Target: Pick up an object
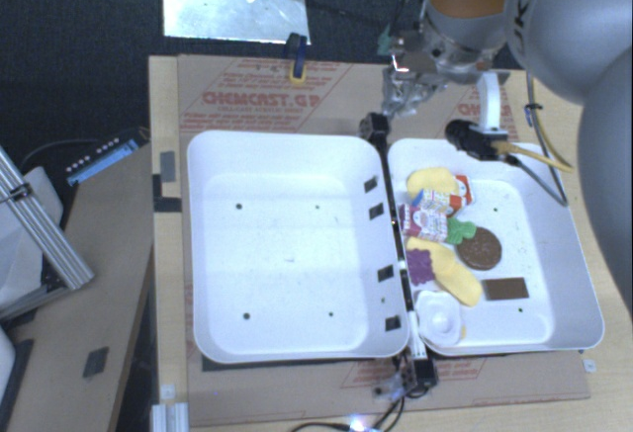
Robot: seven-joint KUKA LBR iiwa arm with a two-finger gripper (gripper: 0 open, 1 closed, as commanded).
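claw (404, 100): grip state unclear | right bin (554, 252): toy food (445, 222) | left bin (287, 242): bare

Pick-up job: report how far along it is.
Done: nothing lifted yet; the pincer sits above the far rim of the right bin. In hand: nothing seen between its tips. Left: descend and grasp one item, such as the brown disc or the yellow banana-like toy, which lie in that bin.

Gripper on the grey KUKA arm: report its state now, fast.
Gripper: cannot be told whether open or closed; it sits above the far rim of the right shallow white bin, apart from the objects.
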